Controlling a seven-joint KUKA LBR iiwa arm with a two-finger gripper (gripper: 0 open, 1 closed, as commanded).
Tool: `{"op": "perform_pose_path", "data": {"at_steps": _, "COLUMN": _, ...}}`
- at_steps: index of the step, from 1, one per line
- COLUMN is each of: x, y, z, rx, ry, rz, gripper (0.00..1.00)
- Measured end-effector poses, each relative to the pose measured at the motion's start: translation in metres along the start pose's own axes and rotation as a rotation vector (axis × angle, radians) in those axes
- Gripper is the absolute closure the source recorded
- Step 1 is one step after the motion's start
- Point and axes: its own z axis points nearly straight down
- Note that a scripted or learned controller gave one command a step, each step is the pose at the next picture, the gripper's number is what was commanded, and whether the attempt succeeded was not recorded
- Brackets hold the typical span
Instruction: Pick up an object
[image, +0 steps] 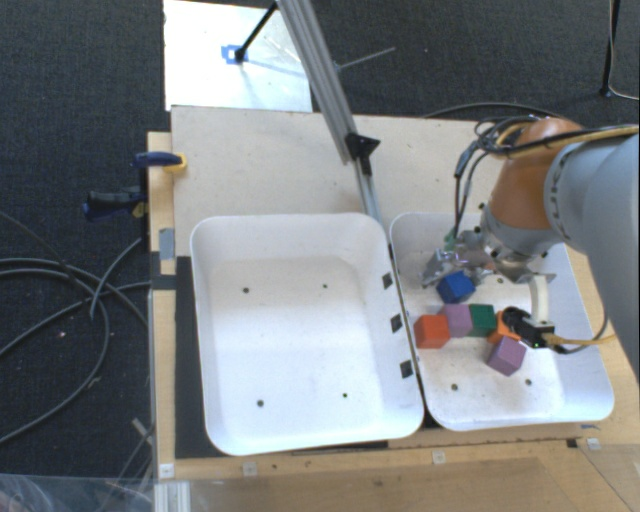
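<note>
Five blocks in the right bin (590, 395), claw (452, 272) over blue block (455, 288); claw's grip unclear

White bins (290, 240); blue cube (456, 288), orange cube (432, 331), lilac cube (458, 319), green cube (483, 319), purple cube (506, 355) at four o'clock.

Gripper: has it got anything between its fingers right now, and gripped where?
Cannot be told. The gripper is right over the blue block in the right bin, but the view doesn't settle whether it grips it.
</note>
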Motion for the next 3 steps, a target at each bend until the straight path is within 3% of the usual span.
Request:
{"op": "perform_pose_path", "data": {"at_steps": 1, "x": 0.000, "y": 0.001, "z": -0.011, "rx": -0.003, "ry": 0.001, "rz": -0.002, "gripper": 1.00}}
{"op": "perform_pose_path", "data": {"at_steps": 2, "x": 0.091, "y": 0.013, "z": -0.105, "rx": -0.007, "ry": 0.004, "rz": -0.011, "gripper": 1.00}}
{"op": "perform_pose_path", "data": {"at_steps": 3, "x": 0.146, "y": -0.071, "z": -0.107, "rx": 0.008, "ry": 0.003, "rz": -0.007, "gripper": 1.00}}
